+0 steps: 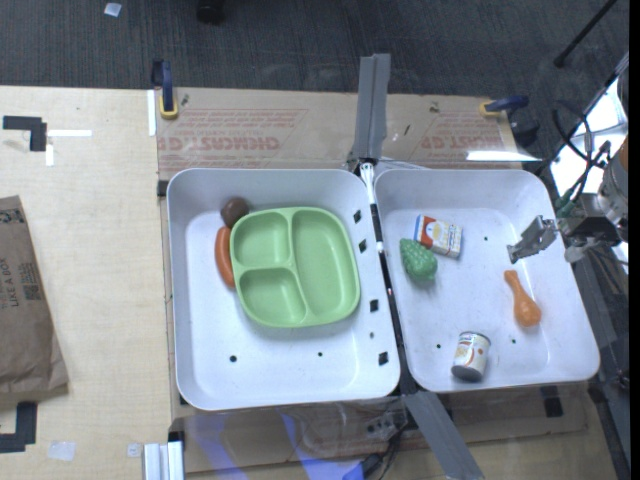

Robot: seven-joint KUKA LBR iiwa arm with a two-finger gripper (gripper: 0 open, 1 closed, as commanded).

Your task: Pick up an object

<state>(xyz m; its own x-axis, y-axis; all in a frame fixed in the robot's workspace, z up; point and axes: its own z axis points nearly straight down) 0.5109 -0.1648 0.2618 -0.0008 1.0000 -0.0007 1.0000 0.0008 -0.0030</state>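
The desk (90,158) carries two bins. The left bin (200,368) holds a green divided tray (296,265). The right bin (560,358) holds a green lump (419,259), a small carton (439,236), a can (470,356) and an orange drumstick-shaped toy (521,298).

Step in hand: approach, judged. The gripper (531,238) hovers at the right bin's right side, empty; its opening cannot be determined.

Nearest candidate: the toy, just below the gripper, long axis near-vertical in view, bulb end toward the bottom. The next move calls for descent with closure across that axis.

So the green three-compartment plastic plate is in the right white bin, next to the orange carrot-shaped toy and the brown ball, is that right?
Not quite. The camera view shows the green three-compartment plastic plate in the left white bin, not the right. The orange carrot-shaped toy and the brown ball do sit beside it.
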